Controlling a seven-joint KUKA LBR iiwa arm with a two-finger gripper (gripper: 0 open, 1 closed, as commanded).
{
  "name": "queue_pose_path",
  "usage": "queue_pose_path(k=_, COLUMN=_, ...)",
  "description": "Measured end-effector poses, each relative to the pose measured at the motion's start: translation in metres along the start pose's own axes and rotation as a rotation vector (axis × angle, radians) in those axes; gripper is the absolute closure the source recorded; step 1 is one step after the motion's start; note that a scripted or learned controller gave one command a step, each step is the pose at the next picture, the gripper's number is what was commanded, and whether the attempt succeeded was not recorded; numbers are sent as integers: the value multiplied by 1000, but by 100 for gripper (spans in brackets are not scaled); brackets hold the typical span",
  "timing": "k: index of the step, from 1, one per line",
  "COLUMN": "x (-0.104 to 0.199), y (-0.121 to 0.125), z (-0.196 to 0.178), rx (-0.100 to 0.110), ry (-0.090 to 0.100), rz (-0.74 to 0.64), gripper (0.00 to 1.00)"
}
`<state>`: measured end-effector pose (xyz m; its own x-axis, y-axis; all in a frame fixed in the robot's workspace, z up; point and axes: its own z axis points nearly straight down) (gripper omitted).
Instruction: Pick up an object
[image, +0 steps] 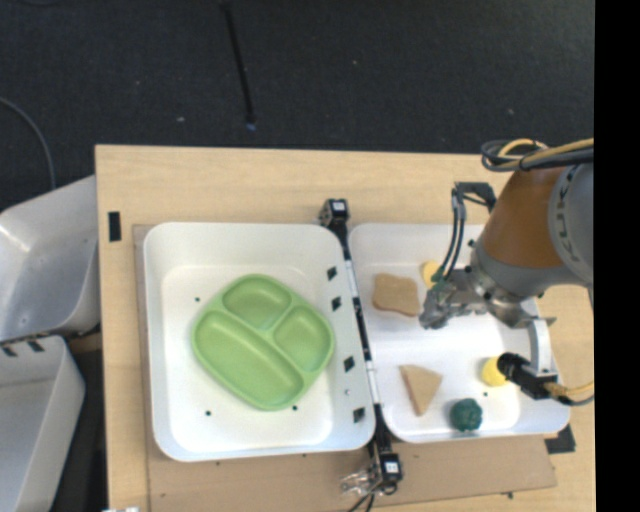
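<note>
At the bottom right of the frame, nearest the camera, a dark green ball (465, 414) sits close to the lower rim of the right bin (460, 345). Just up and left of it lies a tan wedge (421, 388), point down, apart from the ball. To the right of the wedge, a small yellow piece (492, 372) rests against a black fitting that hangs from my wrist side.

My gripper (437, 305) is in the middle of the right bin, low over the white floor, above the wedge in the frame. It is blurred and dark here, so I cannot tell how wide it stands, and I see nothing held in it. Just to its left, very near but not clearly touching, lies a flat tan slab (396, 294). Behind my gripper, toward the top of the bin, a bit of another yellow thing (430, 270) peeks out, mostly hidden by me. My arm (530, 225), orange-brown and grey, fills the upper right of the bin.

In the left bin (180, 420), a green divided plate (263, 340) lies flat near the centre, tilted a little clockwise. Both bins sit on the pale wooden bench (250, 185). Beyond it, at the top of the frame, a black cable (238, 62) crosses the dark floor.
</note>
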<state>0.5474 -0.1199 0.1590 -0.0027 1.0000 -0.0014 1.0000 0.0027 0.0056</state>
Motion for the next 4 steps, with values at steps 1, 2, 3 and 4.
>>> queue_pose_path(k=1, x=0, y=2, z=-43, rx=0, ry=0, rz=-1, gripper=100)
queue_pose_path(k=2, x=-1, y=3, z=-56, rx=2, ry=1, rz=-1, gripper=100)
queue_pose_path(k=3, x=47, y=2, z=-57, rx=5, ry=3, rz=-4, gripper=100)
queue_pose_path(k=4, x=93, y=13, z=-73, rx=3, ry=2, rz=-5, gripper=100)
